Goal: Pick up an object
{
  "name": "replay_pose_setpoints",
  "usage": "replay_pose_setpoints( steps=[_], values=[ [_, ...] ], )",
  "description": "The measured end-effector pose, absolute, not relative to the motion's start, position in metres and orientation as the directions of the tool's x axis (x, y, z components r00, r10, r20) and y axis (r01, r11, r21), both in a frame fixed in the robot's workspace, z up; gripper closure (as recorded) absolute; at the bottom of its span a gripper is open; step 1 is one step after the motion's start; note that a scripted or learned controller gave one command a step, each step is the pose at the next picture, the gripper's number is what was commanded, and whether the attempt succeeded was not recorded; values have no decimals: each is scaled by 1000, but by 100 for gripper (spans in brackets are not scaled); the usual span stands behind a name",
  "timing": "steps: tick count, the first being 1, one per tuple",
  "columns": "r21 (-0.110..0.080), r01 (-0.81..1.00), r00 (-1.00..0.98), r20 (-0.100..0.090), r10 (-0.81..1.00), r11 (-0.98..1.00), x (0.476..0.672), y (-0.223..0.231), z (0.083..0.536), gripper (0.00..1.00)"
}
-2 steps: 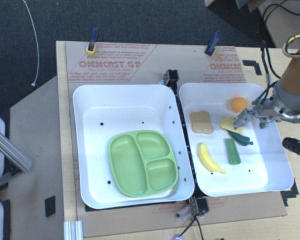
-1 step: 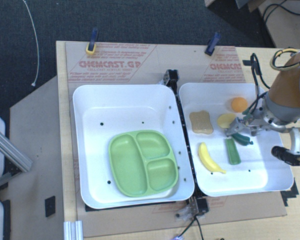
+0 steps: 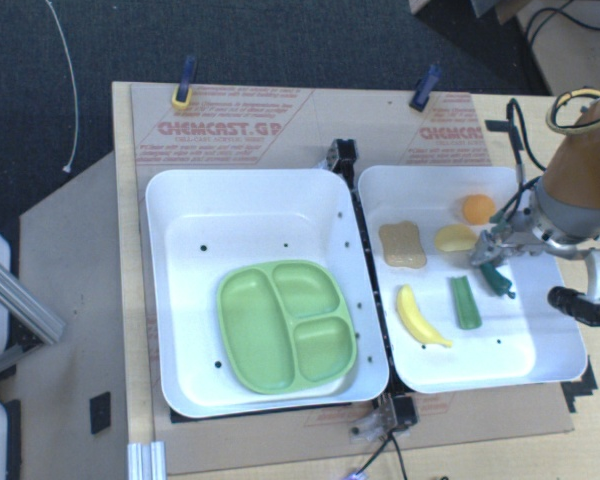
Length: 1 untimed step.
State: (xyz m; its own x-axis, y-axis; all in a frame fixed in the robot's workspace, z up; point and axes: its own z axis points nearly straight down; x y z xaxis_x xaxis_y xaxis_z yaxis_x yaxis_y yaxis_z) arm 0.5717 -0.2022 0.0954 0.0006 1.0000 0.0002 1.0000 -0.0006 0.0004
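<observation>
Two white bins sit side by side on the worktop [image 3: 130,268]. The left bin [image 3: 180,208] holds a green divided plate [image 3: 285,325]. The right bin [image 3: 520,363] holds a tan bread slice [image 3: 403,245], a banana [image 3: 420,317], a green stick [image 3: 465,302], a yellow lemon-like piece [image 3: 456,237], an orange ball [image 3: 478,209] and a teal object [image 3: 498,280]. The claw [image 3: 487,254] is low in the right bin, between the yellow piece and the teal object; contact and finger spread cannot be told.

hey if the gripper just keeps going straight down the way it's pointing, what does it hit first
Probably the teal object right under the gripper, or the right bin floor beside it. The yellow lemon-like piece sits close to its left. Depth is hard to judge from this slanted view.
</observation>
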Motion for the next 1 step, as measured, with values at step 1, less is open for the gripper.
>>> replay_pose_setpoints(
  steps=[1],
  values=[
    [2,1000,0,-2,1000,0,574,-206,137,100]
  ],
)
